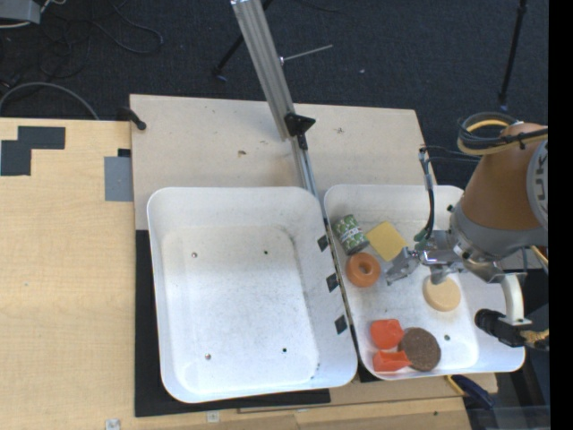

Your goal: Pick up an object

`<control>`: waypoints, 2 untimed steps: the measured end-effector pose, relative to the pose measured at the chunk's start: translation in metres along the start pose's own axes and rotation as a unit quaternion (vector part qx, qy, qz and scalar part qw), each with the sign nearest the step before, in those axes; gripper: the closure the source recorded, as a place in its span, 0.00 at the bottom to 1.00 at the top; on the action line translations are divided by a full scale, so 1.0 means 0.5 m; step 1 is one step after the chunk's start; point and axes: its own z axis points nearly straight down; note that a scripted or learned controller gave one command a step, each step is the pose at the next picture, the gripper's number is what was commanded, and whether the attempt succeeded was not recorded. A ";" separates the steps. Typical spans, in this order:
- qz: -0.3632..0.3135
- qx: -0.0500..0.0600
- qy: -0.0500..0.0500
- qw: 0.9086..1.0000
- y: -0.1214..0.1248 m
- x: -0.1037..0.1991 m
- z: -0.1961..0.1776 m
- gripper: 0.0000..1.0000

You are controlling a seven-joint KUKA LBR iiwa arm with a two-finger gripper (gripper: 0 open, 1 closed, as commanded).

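I'm reaching in from the right, my arm (501, 195) hanging over the right bin (448, 361), orange band up top. My gripper (405, 267) sits low in the middle of that bin, pointing left, and nothing shows between its tips; whether they are spread or closed I cannot tell from up here.

Just left of the gripper lies the orange ring (363, 270), close to it but apart. Beyond that, on the far side, the yellow block (387, 240) lies flat, and beside it to the left the green can (350, 233) rests on its side near the bin's left wall. To the right of my gripper, right under my wrist, a pale round disc (442, 296) sits on the floor of the bin. At the near end there's a red piece (387, 333) with another red piece (390, 361) nearer still, and the brown disc (420, 348) touching them on the right.

The left bin (179, 231) lies alongside, white and speckled.
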 end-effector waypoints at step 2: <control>0.003 -0.002 0.000 1.000 0.004 -0.021 0.076 1.00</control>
